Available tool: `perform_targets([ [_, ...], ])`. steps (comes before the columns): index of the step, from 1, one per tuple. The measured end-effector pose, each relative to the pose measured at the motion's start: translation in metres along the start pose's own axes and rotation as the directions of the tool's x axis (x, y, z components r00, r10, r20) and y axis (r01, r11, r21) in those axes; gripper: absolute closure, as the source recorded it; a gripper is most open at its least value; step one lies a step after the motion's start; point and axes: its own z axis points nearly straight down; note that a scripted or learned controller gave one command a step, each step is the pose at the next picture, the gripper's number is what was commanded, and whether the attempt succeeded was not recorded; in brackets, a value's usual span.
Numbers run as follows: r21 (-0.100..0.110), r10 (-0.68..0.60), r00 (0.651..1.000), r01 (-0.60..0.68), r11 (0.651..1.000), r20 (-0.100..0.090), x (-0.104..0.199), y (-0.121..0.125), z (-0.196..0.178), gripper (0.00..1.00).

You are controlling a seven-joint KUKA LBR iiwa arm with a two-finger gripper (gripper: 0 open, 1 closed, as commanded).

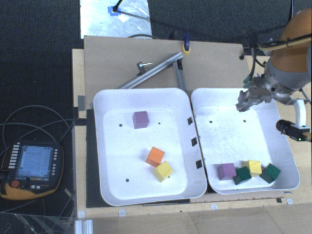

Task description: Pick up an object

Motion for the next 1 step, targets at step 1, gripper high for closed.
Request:
perform_targets([
  [1,0.002,-0.001,1.0,0.001,1.0,0.0,0.0464,-0.0213,0.002,1.0],
])
